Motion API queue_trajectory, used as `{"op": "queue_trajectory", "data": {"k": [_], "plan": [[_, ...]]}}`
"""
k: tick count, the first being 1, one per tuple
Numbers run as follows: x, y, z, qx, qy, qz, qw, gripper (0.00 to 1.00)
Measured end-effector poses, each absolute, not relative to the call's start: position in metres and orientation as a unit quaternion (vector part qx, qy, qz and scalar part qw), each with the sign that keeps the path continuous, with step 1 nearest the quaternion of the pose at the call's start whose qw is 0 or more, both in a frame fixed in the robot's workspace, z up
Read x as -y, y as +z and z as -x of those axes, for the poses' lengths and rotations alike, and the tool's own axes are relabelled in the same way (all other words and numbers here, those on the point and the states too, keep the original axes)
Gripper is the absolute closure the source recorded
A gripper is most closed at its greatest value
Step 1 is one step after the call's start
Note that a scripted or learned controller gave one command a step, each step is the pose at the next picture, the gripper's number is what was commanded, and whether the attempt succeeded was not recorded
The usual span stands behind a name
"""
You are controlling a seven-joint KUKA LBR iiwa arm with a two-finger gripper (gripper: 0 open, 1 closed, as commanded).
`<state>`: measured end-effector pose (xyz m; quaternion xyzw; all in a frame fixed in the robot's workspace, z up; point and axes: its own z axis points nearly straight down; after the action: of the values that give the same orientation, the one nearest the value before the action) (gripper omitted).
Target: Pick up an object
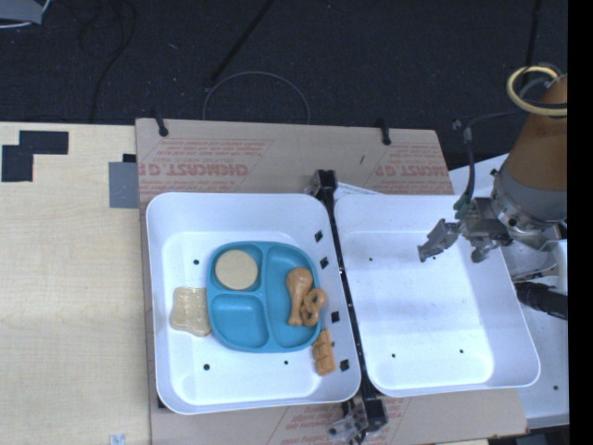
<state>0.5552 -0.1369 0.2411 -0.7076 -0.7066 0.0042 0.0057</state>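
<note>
A pale wooden bench carries a cardboard sheet, and on that sheet sit two shallow white bins side by side, with dark floor and loose cables behind.

The left bin holds the objects. At its middle lies a blue divided plate with rounded corners and three compartments. A flat, round, tan disc like a cracker lies in the upper left compartment. A knobbly, light-brown piece shaped like a pretzel or drumstick lies in the long right compartment, running top to bottom. The lower left compartment shows bare blue. Touching the plate's left edge, on the bin floor, lies a pale beige slab like a slice of bread. Just off the plate's lower right corner lies a small orange-brown chunk, close to the bin's right wall.

The right bin lies next to it. Over its upper right part hangs the tool, grey, at the end of the arm, well apart from the plate. I cannot tell whether its fingers are spread or pressed together.
</note>
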Motion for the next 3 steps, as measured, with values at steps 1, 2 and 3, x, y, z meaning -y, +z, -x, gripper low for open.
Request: {"op": "queue_trajectory", "data": {"k": [1,2,3], "plan": [[0.137,0.248,-0.558,0.707,0.0005,0.707,0.0,0.0],[0.139,0.193,-0.567,0.707,0.0022,0.707,0.003,0.0],[0.14,0.131,-0.571,0.707,0.0025,0.707,0.004,0.0]]}}
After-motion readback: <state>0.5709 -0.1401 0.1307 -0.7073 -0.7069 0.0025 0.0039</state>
